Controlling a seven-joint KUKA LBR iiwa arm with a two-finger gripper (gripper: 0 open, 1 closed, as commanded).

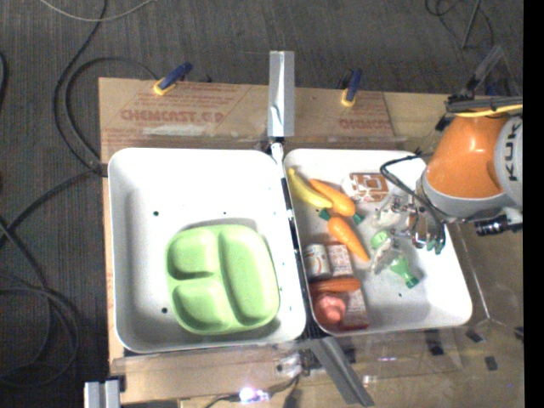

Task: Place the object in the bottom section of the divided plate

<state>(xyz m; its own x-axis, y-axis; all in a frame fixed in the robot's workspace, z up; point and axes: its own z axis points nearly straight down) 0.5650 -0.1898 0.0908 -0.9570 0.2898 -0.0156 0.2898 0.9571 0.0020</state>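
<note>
Orange and grey, the arm's wrist rises nearest the lens at the right, over the right bin; below it the fingers hang among clutter, and whether they grip anything cannot be told; near them lie a green-capped bottle, two carrots, a banana and a can; the green divided plate sits in the left bin.

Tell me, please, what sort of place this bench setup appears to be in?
Probably a robotics lab. A grey and orange arm reaches over two white bins on a cardboard-covered bench held by clamps, loose cables run over the carpet, and the props are toy food and a green divided plate.
</note>
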